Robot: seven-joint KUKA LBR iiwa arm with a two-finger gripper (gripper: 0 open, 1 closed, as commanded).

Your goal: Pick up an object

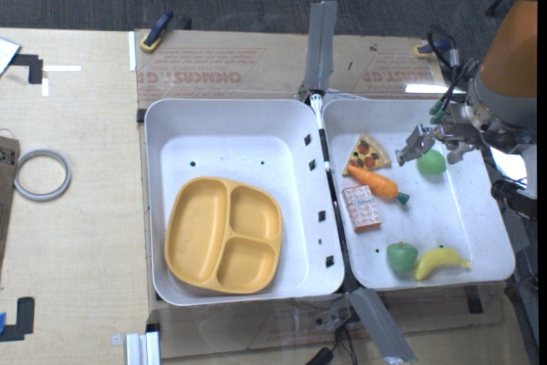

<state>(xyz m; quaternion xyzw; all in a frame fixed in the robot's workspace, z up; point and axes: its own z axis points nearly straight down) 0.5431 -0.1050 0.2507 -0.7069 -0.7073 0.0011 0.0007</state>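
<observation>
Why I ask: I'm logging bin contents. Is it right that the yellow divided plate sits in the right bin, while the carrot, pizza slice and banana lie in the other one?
Not quite. The camera view shows the yellow divided plate in the left bin, not the right. The carrot, pizza slice and banana do lie in the other one, the right bin.

Green ball [432, 164] in right bin [479, 269]
</observation>
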